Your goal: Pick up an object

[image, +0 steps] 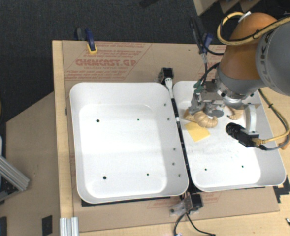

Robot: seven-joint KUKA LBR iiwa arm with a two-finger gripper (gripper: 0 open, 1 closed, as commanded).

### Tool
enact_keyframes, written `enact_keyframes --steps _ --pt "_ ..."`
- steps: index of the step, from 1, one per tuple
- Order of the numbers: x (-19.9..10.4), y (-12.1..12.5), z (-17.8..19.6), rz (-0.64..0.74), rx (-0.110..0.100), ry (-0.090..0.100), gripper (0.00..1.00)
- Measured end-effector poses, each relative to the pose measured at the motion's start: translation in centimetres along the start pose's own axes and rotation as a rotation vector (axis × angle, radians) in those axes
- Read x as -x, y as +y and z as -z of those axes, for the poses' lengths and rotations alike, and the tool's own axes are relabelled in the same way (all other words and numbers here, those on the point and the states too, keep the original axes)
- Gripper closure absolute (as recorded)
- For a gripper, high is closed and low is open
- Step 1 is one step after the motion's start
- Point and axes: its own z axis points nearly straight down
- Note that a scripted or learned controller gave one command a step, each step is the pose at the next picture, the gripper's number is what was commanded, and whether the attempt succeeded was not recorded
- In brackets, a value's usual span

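The grey two-finger gripper point(204, 108), grip state hidden, hangs directly over the tan, lumpy, croissant-shaped object point(202, 119) in the right shallow white bin point(233, 178), a flat yellow wedge point(198, 132) just nearer

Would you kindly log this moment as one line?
arm: over right bin | gripper: low above tan pastry | yellow block: beside pastry | grasp: unconfirmed
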Motion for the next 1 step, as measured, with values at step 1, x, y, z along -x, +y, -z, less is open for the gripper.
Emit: enact_keyframes --steps 1 --pt "-9.17 1.6 8.48 0.003 0.0 0.002 1.0"
